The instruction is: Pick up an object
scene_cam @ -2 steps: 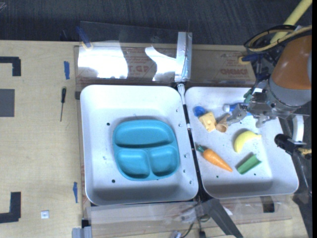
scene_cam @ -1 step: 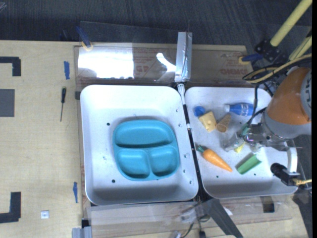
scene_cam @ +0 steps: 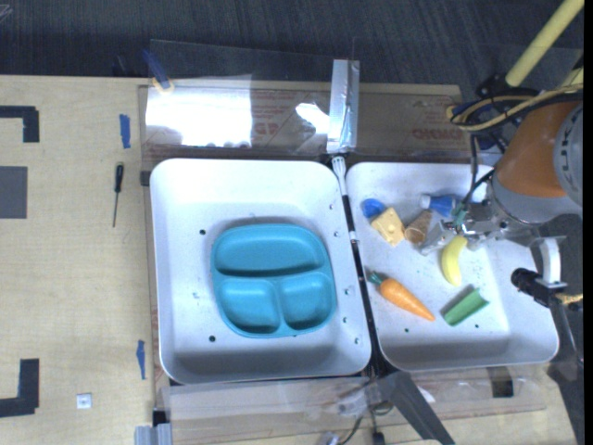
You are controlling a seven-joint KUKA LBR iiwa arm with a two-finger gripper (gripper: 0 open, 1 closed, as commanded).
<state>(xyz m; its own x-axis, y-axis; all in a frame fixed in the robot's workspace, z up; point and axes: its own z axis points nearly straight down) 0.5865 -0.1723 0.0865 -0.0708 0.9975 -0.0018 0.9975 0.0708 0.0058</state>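
Grey tool (scene_cam: 460, 227) hovers by the banana (scene_cam: 451, 260); grip state unclear, no legible writing.

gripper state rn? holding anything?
gripper: low in the right bin, right at the banana and the brown piece; open or shut cannot be told, and no object is seen held.

Arm (scene_cam: 547, 160) cut off at right edge
Gripper (scene_cam: 460, 222) fingers blurred among toys — small blue thing (scene_cam: 441, 202) partly hidden, unidentifiable
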